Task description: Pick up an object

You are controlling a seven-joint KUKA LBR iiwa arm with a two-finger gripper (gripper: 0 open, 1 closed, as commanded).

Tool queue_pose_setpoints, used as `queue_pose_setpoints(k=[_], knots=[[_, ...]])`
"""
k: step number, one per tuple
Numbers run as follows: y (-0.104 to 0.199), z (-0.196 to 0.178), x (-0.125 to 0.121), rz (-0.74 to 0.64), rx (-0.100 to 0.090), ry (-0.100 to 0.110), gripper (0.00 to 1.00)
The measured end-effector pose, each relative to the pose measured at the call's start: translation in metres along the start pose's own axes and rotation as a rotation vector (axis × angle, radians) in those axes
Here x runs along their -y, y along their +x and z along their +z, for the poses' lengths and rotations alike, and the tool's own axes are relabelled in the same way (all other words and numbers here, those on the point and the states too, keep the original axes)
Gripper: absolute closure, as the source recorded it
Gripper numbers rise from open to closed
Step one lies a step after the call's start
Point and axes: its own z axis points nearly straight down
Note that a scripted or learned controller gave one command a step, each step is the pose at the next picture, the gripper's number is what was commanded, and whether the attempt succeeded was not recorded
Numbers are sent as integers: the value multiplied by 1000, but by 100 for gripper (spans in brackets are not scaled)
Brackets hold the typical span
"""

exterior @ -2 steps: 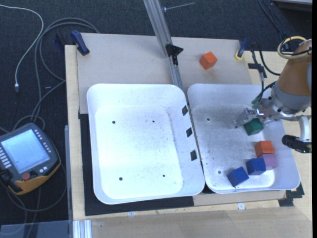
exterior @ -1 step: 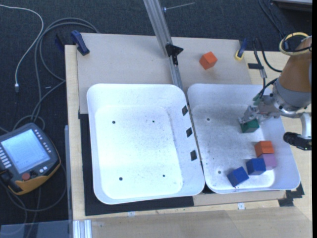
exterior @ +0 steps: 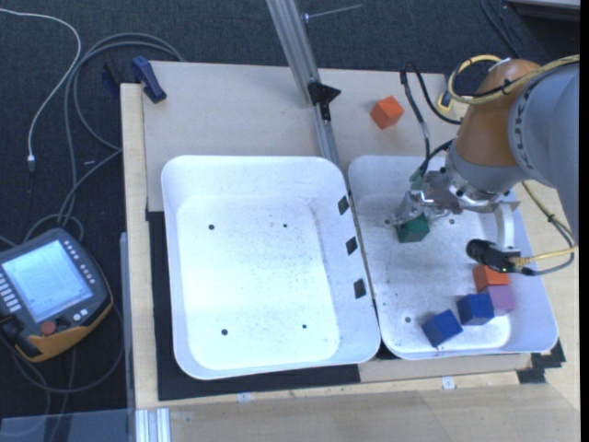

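Reaching in from the right, the gripper [exterior: 411, 212] sits low in the right bin [exterior: 368, 178], directly over a green block [exterior: 413, 228] that lies on the bin floor near its middle. The block shows just below and between the metal fingers [exterior: 402, 217], touching or nearly so, but whether they are apart or closed on it cannot be told from this slanted view. It looks roughly cubic, so no long axis governs the grasp. Open floor surrounds it on every side; the bin's left wall stands well apart. A blue block [exterior: 442, 327], a second blue block [exterior: 476, 308], a pink block [exterior: 501, 297] and a red-orange block [exterior: 488, 275] cluster near the lower right corner, clear of any lift. Another orange block [exterior: 387, 111] rests on the bench [exterior: 230, 109] outside.
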Motion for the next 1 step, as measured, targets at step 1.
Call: queue_pose_setpoints(k=[1], knots=[[-25, 0, -12, 9, 5, -4, 100]])
